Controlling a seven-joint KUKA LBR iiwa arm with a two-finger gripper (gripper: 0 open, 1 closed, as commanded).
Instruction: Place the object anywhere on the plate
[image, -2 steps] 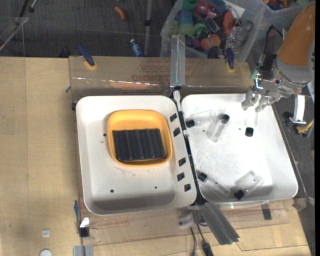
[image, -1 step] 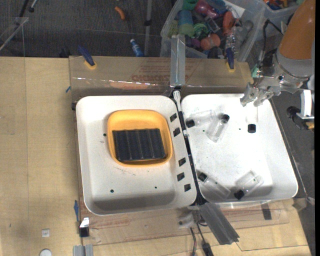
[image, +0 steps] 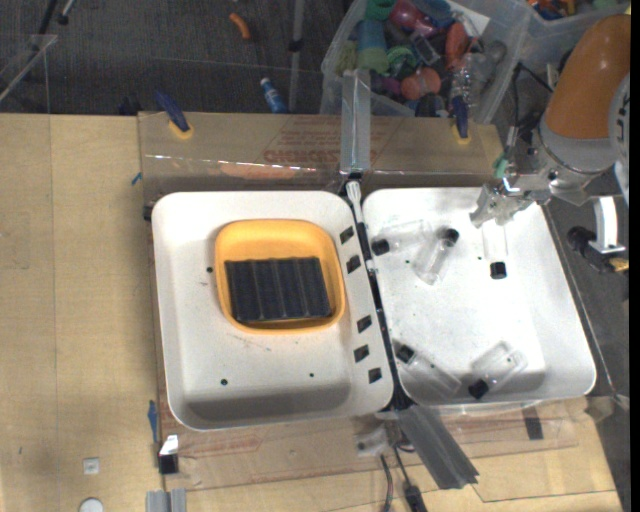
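fingers look shut on nothing; the gripper (image: 493, 235) hangs over the right bin (image: 570, 330). just left lies a clear object (image: 432, 256), likely light, stiff, slippery; best pinched across its narrow middle. the plate (image: 278, 238) sits far left.

glossy orange plastic plate (image: 232, 240), smooth white plastic bins (image: 180, 300), matt wooden bench (image: 70, 300)

The wooden bench (image: 70, 300) bears two white bins (image: 190, 390) side by side.
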